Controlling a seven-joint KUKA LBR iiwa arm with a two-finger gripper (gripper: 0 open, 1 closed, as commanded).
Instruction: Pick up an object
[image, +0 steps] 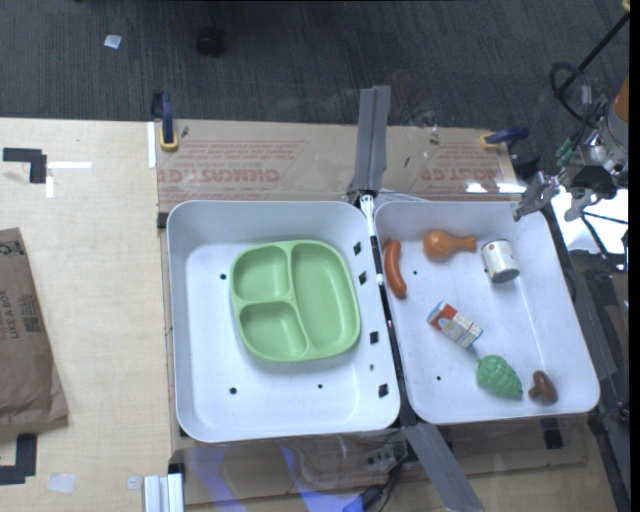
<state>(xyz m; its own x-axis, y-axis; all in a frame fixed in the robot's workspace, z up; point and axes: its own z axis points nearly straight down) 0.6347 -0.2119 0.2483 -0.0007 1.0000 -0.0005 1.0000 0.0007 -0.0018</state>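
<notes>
- Hovering the gripper (545, 190) over the far right corner of the right bin (560, 330), above the rim, nothing seen in its grasp.
- Unable to tell whether open or closed: too small and cluttered with cables there.
- Sitting nearest that corner: the white can (499, 259), lying on its side inside the right bin, so likely to roll if nudged.
- Lying just beside the can, toward the right bin's far middle: the orange drumstick toy (448, 243).
- Hugging the right bin's left wall: the red sausage (395, 268), running lengthwise. Probably an awkward grasp, with the wall crowding one side.
- Resting near the right bin's middle, well apart from the rest: the small carton (456, 325), tilted diagonally. Looking like the cleanest target, with free space all round.
- Sitting at the right bin's near edge: the green pinecone toy (498, 377), with the brown piece (542, 387) near it, toward the near right corner.
- Lying left of the right bin, in the left bin (200, 350): the green divided plate (296, 298), flat and wide, judged a poor fit for a pinch grasp.
- Judging progress: picking not yet started, descent and target choice pending.
- Expecting the can as the shortest reach from the present pose.
</notes>
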